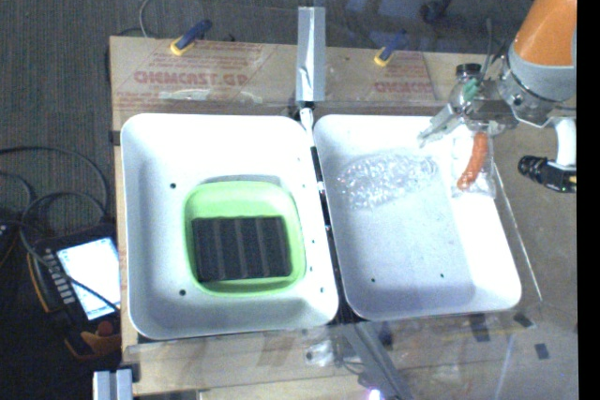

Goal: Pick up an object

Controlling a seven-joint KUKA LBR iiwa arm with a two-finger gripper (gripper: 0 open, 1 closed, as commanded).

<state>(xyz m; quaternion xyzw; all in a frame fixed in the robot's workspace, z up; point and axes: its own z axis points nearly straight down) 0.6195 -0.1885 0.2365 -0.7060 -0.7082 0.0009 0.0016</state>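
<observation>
Crinkled clear plastic piece point(386, 177) lying flat in right bin's point(487, 290) upper part

Two white bins sit side by side on the tabletop point(187, 75). The left bin point(150, 155) holds a green tray point(246, 244) with dark slots. Over the right bin point(487, 276) (upper right corner) hangs the gripper point(466, 119), an orange object point(476, 159) just below it, a clear crinkled thing point(384, 175) nearby.

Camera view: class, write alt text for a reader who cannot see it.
A grey and orange robot arm reaches from the right, its pincer over the far right corner of the right white bin, near an orange object and a clear crinkled item. The left white bin holds a green tray.
</observation>
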